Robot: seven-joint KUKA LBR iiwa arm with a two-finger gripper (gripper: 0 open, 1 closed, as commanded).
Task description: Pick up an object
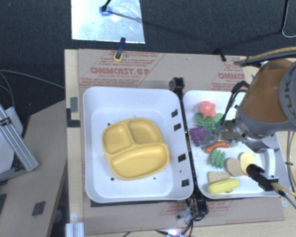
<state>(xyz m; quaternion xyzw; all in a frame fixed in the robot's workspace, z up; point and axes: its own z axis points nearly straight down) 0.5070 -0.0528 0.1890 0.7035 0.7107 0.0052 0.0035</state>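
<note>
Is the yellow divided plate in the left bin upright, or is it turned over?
Upright. The yellow plate lies flat in the left bin, its three hollow sections facing up.

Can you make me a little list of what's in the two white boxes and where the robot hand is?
left bin: yellow divided plate
right bin: toy foods
foods near top: pink piece, purple grapes
foods near bottom: corn cob, green piece, cracker
gripper: low over the right bin, beside an orange-red piece
held item: can't tell
</note>
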